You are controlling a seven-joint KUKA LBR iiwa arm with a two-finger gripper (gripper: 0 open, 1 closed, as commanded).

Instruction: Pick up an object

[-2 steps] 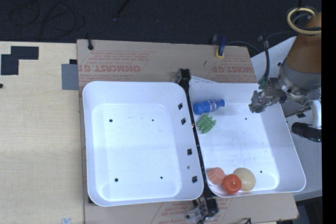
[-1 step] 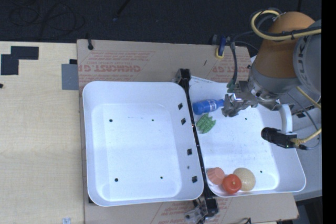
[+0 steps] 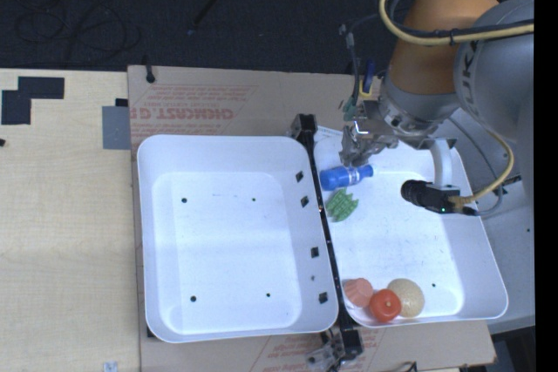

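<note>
Camera view has the gripper (image 3: 356,154) low in the right bin (image 3: 485,274), right at the top end of a small blue bottle (image 3: 345,177), and whether it is open or shut I cannot tell from this angle. That bottle lies on its side near the divider (image 3: 316,213), just above a little green toy (image 3: 341,206).

The bottle looks like light, hard plastic, smooth and round, so I'd judge it slippery and liable to roll away; the safest hold is across the middle of its body, square to its length. The green toy looks soft and flat, a harder catch. Down in the bin's near corner, well apart from the bottle, sit a red ball (image 3: 384,304), a tan ball (image 3: 406,296) and a pink piece (image 3: 357,289).

Beyond the left bin (image 3: 148,187), red print on the cardboard (image 3: 218,100) is upside down and unreadable.
</note>
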